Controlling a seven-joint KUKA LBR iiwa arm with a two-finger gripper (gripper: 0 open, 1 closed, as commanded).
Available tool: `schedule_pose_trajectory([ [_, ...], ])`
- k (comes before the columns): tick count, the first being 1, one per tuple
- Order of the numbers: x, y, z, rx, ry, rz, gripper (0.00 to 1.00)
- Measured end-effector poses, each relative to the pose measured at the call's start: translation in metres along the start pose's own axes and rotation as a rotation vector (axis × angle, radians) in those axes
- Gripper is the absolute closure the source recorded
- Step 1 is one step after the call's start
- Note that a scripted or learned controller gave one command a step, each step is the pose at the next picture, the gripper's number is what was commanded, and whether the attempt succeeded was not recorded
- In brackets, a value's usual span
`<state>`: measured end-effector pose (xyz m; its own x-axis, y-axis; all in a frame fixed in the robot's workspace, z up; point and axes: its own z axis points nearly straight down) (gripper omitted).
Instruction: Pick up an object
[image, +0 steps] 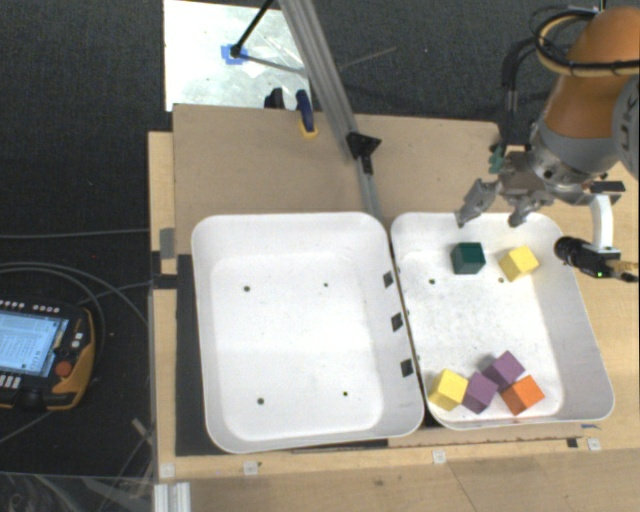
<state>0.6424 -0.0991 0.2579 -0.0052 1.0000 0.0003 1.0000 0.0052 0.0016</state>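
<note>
Gripper (497, 210) hangs over far end of right bin (575, 300), jaws spread, nothing between fingers. Green cube (467, 258) sits just below it, near bin's far wall; yellow cube (518, 263) beside it, small gap between. Four more cubes clustered at near end: yellow (449, 388), two purple (480, 392) (505, 367), orange (522, 394), touching. Green cube likely target: probably light, rigid, flat-sided, not fragile. Best hold: opposite flat faces, fingers square to sides. Corner pinch risks twist-out.
</note>
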Motion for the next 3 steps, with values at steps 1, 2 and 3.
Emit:
schedule_pose_trajectory([
  [1,-0.04,0.016,0.126,0.005,-0.001,0.005,0.0],
  [2,-0.029,0.01,0.169,0.003,0.0,0.002,0.0],
  [3,-0.03,0.012,0.155,-0.003,-0.001,0.001,1.0],
])
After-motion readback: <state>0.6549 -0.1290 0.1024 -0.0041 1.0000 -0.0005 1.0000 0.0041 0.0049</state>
